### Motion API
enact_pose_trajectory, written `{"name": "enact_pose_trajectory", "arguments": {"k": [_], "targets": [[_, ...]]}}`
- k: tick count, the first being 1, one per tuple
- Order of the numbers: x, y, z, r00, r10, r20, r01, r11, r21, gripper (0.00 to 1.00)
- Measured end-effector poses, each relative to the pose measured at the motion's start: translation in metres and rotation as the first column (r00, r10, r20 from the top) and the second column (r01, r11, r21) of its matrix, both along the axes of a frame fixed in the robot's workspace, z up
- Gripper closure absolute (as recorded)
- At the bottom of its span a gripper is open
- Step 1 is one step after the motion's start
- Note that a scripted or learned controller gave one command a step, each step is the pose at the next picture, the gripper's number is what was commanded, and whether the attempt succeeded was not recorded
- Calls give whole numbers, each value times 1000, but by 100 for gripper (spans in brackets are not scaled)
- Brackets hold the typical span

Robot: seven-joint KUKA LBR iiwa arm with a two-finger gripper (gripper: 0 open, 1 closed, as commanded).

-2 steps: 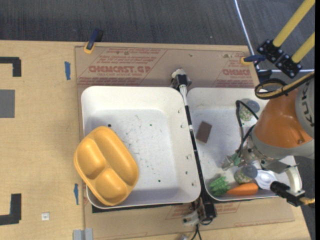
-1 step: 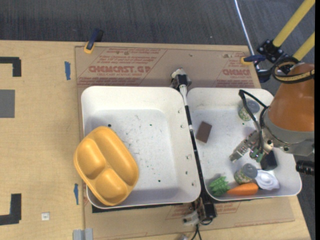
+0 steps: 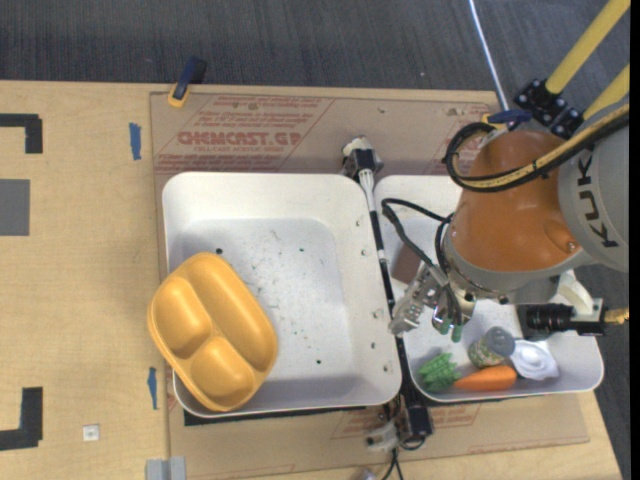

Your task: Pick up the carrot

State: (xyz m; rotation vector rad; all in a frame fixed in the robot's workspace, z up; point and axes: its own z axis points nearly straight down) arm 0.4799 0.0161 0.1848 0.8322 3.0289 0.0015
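a glossy yellow plastic tray with three rounded lobes (image 3: 212, 331) lay in the left shallow white bin (image 3: 300, 200), down at its 7 o'clock corner, with its outer edge riding over the bin's rim. the rest of that bin's floor was speckled with small dark crumbs.

a black cable and rod ran along the seam between the two bins, toward 12 o'clock.

in the right shallow white bin (image 3: 585, 373) the grey arm with its orange band (image 3: 510, 213) reached in from 3 o'clock and covered most of the bin. the metal two-finger gripper (image 3: 428, 309) hung near the bin's left wall, at about 9 o'clock of the bin; nothing could be seen between its fingers, and whether they were spread or closed could not be told.

the small orange carrot with a bright green leafy top (image 3: 470, 375) lay on its side along the bin's 6 o'clock edge. its leafy end pointed to 9 o'clock and its smooth, tapered orange body pointed to 3 o'clock. it sat at 5 o'clock from the gripper, near but apart from it.

a round grey-green lump (image 3: 492, 347) sat just at 12 o'clock of the carrot's body, and a white crumpled object (image 3: 537, 359) lay just at 3 o'clock of the carrot.
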Motion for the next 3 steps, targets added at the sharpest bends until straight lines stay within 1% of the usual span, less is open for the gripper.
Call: {"name": "enact_pose_trajectory", "arguments": {"k": [1, 2, 3], "targets": [[1, -37, 15, 971, 240, 5, -240, 971, -2, 100], [0, -53, 0, 1000, -12, -1, 12, 1000, 0, 100], [0, 12, 0, 967, 253, 0, -253, 967, 0, 100]]}}
